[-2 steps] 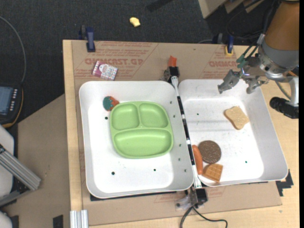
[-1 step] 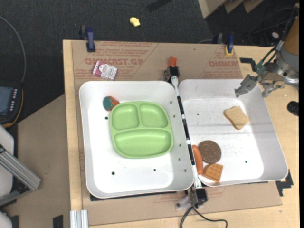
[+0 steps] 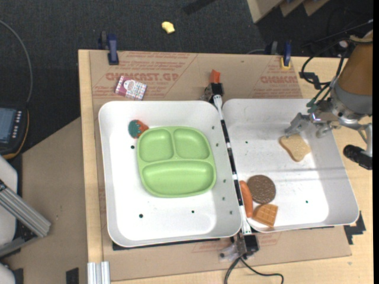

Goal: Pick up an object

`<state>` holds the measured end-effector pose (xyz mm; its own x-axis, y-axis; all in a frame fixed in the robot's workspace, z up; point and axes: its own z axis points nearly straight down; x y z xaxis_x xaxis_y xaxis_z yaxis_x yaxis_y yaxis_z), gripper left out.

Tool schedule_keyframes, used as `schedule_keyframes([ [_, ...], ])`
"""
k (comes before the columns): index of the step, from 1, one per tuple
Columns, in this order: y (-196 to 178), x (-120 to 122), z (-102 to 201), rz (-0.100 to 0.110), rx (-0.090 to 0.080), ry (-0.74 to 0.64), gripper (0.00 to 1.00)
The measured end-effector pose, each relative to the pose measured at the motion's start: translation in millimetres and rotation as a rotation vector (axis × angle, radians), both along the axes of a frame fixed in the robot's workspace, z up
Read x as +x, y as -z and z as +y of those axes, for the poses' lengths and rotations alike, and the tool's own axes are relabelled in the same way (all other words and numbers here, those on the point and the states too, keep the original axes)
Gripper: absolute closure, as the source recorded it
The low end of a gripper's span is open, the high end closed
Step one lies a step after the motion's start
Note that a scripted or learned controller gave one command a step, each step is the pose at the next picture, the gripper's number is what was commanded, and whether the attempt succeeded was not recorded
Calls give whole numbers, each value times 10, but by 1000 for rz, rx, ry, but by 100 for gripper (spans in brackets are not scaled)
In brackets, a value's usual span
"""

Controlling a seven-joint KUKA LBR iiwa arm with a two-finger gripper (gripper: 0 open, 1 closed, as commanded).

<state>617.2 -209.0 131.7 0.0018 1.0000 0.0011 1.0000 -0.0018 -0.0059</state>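
My gripper (image 3: 308, 125) hangs over the back of the right bin (image 3: 331, 209), its jaws spread open with nothing between them. A tan slice of bread (image 3: 295, 148) lies on the bin floor just in front of and below the fingertips, apart from them. Near the bin's front left corner lie a brown round patty (image 3: 261, 189), an orange carrot (image 3: 246, 198) and a small square waffle (image 3: 266, 215). The left bin (image 3: 118, 206) holds a green divided plate (image 3: 175, 161) and a red strawberry (image 3: 138, 128) beside its back left corner.
A small pink packet (image 3: 130, 87) rests on the cardboard behind the left bin. Blue clamps (image 3: 111, 47) grip the board's back edge. A yellow scrap (image 3: 168, 26) lies on the dark floor beyond. The arm's orange band (image 3: 358, 73) is at the right edge.
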Motion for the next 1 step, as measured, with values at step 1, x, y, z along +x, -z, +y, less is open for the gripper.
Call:
schedule_keyframes([
  [1, 478, 23, 405, -7, -4, -5, 0],
])
